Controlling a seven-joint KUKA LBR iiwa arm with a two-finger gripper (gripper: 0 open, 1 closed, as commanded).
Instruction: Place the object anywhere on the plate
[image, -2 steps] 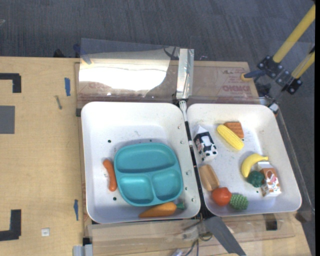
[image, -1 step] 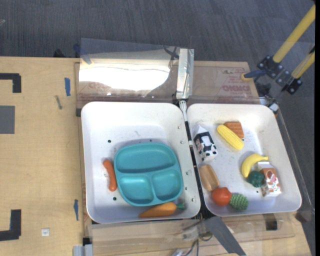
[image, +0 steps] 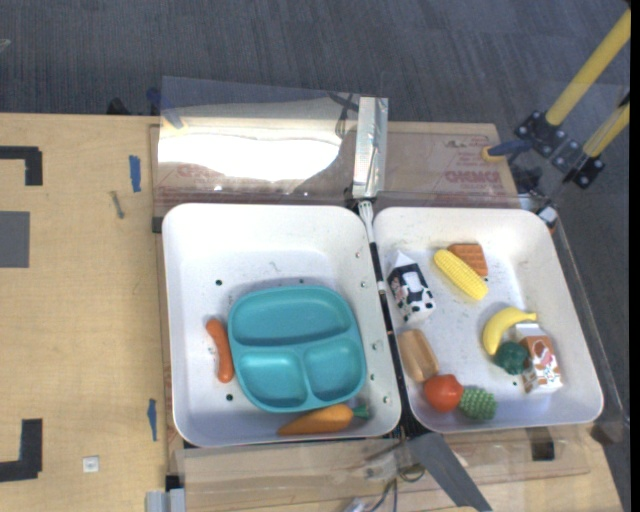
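Observation:
A teal plate (image: 297, 346) with three compartments lies in the left bin (image: 200, 240). An orange sausage (image: 220, 350) lies just left of the plate, and a carrot (image: 318, 420) lies along its front edge. The right bin (image: 560, 300) holds toy food: a corn cob (image: 460, 274), an orange slice-like piece (image: 470, 257), a black-and-white cow figure (image: 410, 288), a banana (image: 503, 328), a bread roll (image: 418, 353), a tomato (image: 443, 392), a small green fruit (image: 478, 403), a broccoli piece (image: 513, 357) and a small carton (image: 542, 364).
A clear plastic sheet and a metal bar (image: 368, 147) stand behind the bins. A yellow stand with black clamps (image: 570, 110) rises at the upper right. Wooden bench surface (image: 70, 300) stretches to the left.

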